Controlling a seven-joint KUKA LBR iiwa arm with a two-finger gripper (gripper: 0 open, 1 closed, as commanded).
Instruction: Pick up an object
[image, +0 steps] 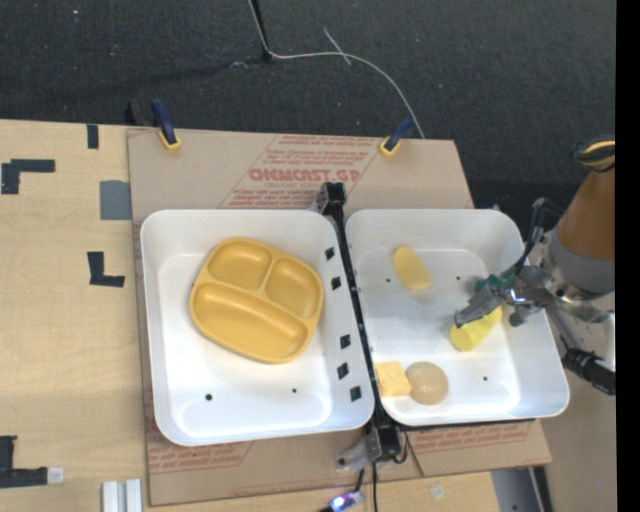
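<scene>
Looking down from the camera view, the arm is reaching in from the right over the right bin (520, 395), and the gripper (488, 305) is sitting low right at the upper end of a yellow block (474, 330). That block is lying in the right half of the right bin, near its right wall, and I'm guessing that's the thing it's going for. Honestly I can't make out whether the gripper is spread or clamped, or whether it's actually got anything, so I'm not calling it a grasp.

What's worrying me: the tool is meeting the block at one end rather than over its middle, so if it closes there the block could be pivoting out or just getting nudged toward the wall. The wall being that close isn't helping either.

The block's long axis is running diagonally, lower left to upper right, with the upper right end tucked under the gripper and the lower left end pointing toward the bin's middle.

Other stuff in the same bin: a pale yellow lump (411, 268) near the back, plus a round beige piece (427, 383) and a small yellow square (391, 379) side by side near the front. The left bin (160, 300) is holding a yellow divided plate (257, 298).
</scene>
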